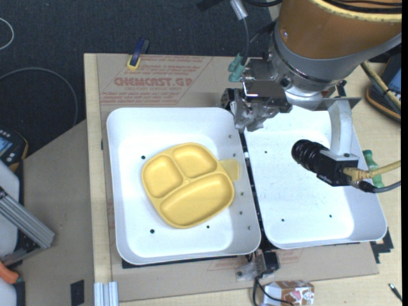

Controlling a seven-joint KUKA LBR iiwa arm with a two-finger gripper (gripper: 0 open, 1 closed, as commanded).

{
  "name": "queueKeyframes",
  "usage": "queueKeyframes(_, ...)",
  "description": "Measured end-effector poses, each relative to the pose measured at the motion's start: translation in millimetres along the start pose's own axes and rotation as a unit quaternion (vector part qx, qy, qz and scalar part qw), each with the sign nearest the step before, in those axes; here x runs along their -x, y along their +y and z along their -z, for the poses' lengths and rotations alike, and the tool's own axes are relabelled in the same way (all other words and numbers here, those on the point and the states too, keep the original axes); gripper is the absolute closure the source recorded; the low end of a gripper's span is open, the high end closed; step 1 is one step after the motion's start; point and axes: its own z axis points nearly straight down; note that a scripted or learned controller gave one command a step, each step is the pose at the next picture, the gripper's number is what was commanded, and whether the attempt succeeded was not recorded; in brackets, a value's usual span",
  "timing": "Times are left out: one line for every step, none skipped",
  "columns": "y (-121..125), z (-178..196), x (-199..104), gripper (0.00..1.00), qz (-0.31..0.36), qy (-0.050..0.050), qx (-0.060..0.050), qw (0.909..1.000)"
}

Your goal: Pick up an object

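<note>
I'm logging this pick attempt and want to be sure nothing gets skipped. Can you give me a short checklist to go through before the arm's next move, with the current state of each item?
1. Target present: a yellow divided plate lies in the left bin: ok.
2. Plate lies flat, compartments facing up: ok.
3. Claw over the target: not ok; it sits at the back, above the seam between the bins.
4. Claw open or shut: cannot tell.
5. Anything held: no object seen at the claw: ok.
6. Right bin path: a black cylindrical part on the arm hangs over it: cannot tell if it interferes.
</note>
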Motion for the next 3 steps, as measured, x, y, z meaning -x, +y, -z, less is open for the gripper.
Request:
queueKeyframes(1,7,-79,1.00,-0.001,0.000,-0.001,1.0000)
queueKeyframes(1,17,-75,1.00,-0.004,0.000,0.000,1.0000)
queueKeyframes(1,-24,-14,1.00,-0.008,-0.003,-0.005,1.0000)
